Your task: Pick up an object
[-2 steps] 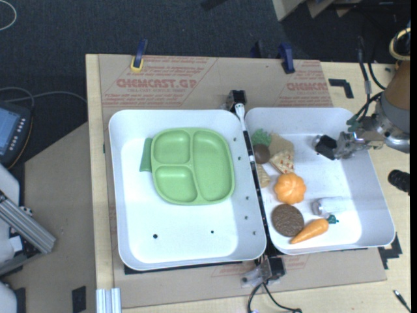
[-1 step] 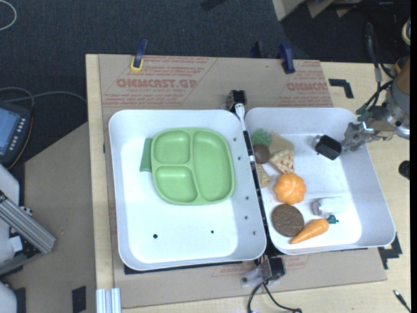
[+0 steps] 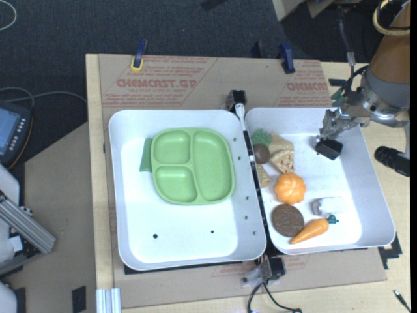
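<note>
Over the right bin (image 3: 365, 194) the gripper (image 3: 329, 145) hangs above bare white plastic, and I cannot tell its grip. Left of the gripper sit the round ribbed pumpkin (image 3: 289, 188), a rough brown cookie (image 3: 287, 219) and a tapered carrot (image 3: 309, 230); further left lies a smooth green divided plate (image 3: 192, 165).

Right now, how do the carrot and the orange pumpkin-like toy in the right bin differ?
The carrot is long and tapered, lying slanted near the right bin's front wall; the pumpkin-like toy is round and ribbed, sitting farther back. The carrot has a small teal tip, the pumpkin-like toy has none. Both are orange and lie beside the brown disc.
</note>
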Robot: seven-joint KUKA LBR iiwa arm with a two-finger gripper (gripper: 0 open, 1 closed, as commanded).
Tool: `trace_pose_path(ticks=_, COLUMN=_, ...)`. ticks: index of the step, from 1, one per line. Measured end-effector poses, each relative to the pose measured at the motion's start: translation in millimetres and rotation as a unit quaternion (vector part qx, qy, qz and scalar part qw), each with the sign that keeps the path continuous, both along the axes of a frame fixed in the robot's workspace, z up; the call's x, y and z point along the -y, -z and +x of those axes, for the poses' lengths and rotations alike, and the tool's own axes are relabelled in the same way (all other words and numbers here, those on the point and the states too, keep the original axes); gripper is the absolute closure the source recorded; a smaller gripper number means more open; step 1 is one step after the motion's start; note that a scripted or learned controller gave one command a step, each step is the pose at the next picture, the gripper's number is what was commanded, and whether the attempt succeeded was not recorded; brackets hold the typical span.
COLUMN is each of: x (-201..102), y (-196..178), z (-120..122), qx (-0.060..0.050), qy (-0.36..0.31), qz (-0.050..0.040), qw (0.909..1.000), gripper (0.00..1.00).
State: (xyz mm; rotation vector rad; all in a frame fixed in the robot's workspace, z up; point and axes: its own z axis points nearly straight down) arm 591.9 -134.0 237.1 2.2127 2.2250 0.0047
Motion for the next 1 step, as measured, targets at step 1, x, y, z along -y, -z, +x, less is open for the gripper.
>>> trace_pose_path(ticks=1, x=-41.3, y=0.8, z=14.8, qx=0.0, qy=0.0, qz=0.0, qw=1.0, gripper=1.0)
